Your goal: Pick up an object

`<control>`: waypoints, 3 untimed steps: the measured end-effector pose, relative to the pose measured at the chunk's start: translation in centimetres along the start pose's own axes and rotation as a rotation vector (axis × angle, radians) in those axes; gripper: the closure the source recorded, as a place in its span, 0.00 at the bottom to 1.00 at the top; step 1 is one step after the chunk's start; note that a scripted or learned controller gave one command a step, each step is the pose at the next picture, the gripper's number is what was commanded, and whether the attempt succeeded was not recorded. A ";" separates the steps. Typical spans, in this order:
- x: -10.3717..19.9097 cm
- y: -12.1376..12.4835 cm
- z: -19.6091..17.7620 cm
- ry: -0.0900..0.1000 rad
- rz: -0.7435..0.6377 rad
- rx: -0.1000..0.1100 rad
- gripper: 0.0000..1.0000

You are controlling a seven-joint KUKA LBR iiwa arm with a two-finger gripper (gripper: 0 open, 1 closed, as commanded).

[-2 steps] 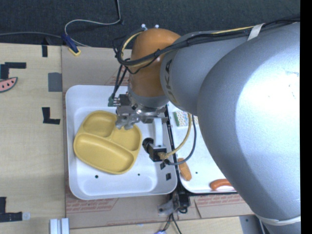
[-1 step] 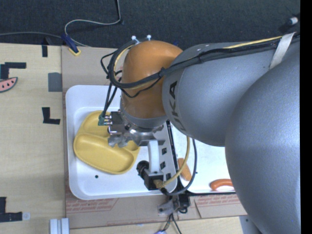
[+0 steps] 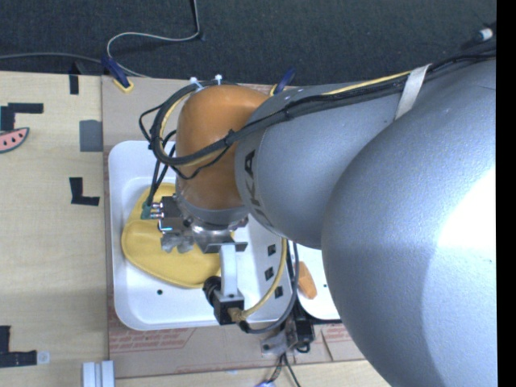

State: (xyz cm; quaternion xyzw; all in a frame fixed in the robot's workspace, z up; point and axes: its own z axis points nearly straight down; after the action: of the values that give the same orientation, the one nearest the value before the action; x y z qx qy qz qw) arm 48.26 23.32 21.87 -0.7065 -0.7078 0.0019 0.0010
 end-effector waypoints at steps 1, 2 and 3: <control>0.0 0.0 0.0 0.001 0.000 0.000 0.00; -5.7 3.9 3.1 -0.001 0.002 -0.001 0.00; -5.5 3.8 2.2 0.001 -0.001 0.002 1.00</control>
State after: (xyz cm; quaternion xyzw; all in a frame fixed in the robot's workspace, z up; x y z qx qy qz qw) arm 52.09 17.78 19.67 -0.7061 -0.7081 0.0023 0.0021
